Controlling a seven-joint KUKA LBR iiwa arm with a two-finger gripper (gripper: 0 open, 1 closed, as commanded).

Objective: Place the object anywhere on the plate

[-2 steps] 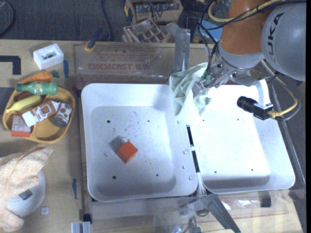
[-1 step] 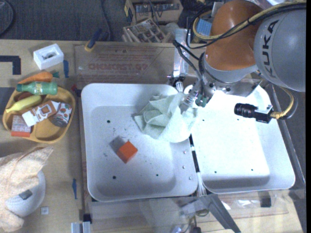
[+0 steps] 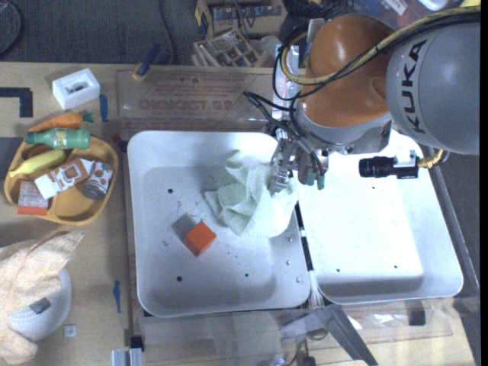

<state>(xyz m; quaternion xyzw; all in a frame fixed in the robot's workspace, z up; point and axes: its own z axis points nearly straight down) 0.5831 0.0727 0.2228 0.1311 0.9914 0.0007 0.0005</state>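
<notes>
Orange block (image 3: 201, 239) lies in left bin (image 3: 152, 280) beside crumpled cloth (image 3: 242, 193), which the fingers (image 3: 284, 175) pinch.

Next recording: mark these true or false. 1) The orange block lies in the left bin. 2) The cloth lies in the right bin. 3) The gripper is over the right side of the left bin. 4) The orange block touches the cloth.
1) True: the orange block lies on the floor of the left bin.
2) False: the cloth lies in the left bin; the right bin does not hold it.
3) True: the gripper is there, at the cloth.
4) False: bare bin floor separates them.
</notes>
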